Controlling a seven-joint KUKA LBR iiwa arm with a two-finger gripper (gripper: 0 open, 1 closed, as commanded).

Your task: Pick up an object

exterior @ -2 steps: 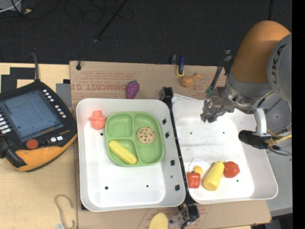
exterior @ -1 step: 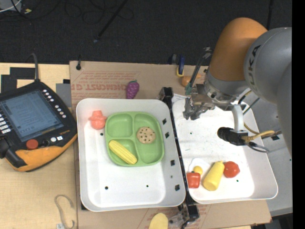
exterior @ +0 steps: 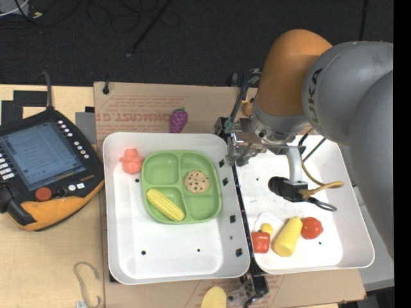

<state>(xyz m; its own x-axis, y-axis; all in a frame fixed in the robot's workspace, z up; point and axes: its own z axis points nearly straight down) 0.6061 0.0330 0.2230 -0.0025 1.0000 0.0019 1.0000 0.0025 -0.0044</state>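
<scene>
The things to pick lie in two shallow white bins. Toward the front of the right bin [exterior: 340, 252] sit a round, glossy red tomato [exterior: 311, 228] and a smooth yellow bottle-shaped piece [exterior: 288, 236], tilted and just beside it. Next to those are a small red pepper [exterior: 261, 241] and a little yellow lump [exterior: 266, 227] at the pepper's top. The left bin [exterior: 167, 255] holds a green plastic tray [exterior: 160, 169] w/ compartments: a round speckled cookie [exterior: 196, 182] in the right-hand one, a ridged yellow corn cob [exterior: 165, 205] lying slantwise in the front one. A pink knobbly toy [exterior: 131, 162] rests on the bin floor by the tray's far left corner.

The pincer [exterior: 239, 147] hangs over the wall where the bins meet, at the far end and well apart from the tomato group – can't tell if it's open or closed. Above it is the arm [exterior: 353, 108], smooth grey w/ an orange band.

The bins sit on brown printed cardboard [exterior: 141, 108] on a pale wood-grain bench [exterior: 38, 262]. Behind the left bin lies a purple grape bunch [exterior: 178, 119], and at the front edge a rounded yellow piece [exterior: 214, 296]. At the left is a control tablet [exterior: 45, 165] – grey screen, black & orange casing. Black cloth [exterior: 128, 31] covers the back.
</scene>
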